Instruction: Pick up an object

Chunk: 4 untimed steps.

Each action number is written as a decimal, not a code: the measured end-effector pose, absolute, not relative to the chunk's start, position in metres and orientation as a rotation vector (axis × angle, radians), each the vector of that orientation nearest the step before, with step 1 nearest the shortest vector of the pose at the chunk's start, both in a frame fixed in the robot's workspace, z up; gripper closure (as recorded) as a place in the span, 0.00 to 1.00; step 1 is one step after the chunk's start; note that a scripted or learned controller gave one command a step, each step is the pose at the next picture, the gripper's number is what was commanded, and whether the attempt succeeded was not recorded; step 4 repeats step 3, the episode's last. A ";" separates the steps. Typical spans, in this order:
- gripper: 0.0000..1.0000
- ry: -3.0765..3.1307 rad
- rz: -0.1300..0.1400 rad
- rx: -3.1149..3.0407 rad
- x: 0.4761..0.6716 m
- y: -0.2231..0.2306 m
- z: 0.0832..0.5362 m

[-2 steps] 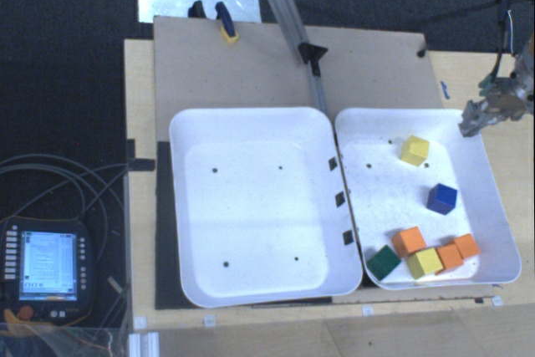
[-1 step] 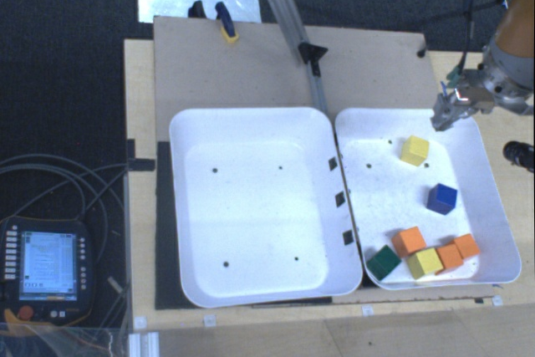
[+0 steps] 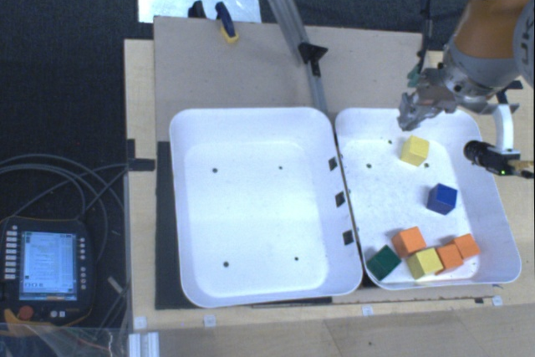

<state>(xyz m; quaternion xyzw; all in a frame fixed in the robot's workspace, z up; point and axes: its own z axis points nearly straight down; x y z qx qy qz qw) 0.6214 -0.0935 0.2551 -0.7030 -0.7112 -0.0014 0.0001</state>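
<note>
The right white bin point(image 3: 493, 205) holds several small blocks. A yellow block point(image 3: 414, 150) lies near its far end and a blue block point(image 3: 442, 198) sits in the middle right. At the near end cluster a green block point(image 3: 384, 262), an orange block point(image 3: 409, 241), a second yellow block point(image 3: 425, 262) and two smaller orange blocks point(image 3: 458, 250). My gripper point(image 3: 410, 118) hangs over the bin's far end, just above and left of the far yellow block, and I see nothing between its fingers.
The left white bin point(image 3: 251, 205) lies beside the right one, joined by black clips point(image 3: 340, 198). A metal pole point(image 3: 284, 4) slants over the bench's back. A teach pendant point(image 3: 42, 267) and cables lie on the floor at left.
</note>
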 end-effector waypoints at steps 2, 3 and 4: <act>1.00 -2.232 -0.002 -2.209 0.609 0.007 0.255; 1.00 -2.233 -0.002 -2.208 0.597 0.059 0.247; 1.00 -2.233 -0.002 -2.208 0.597 0.059 0.247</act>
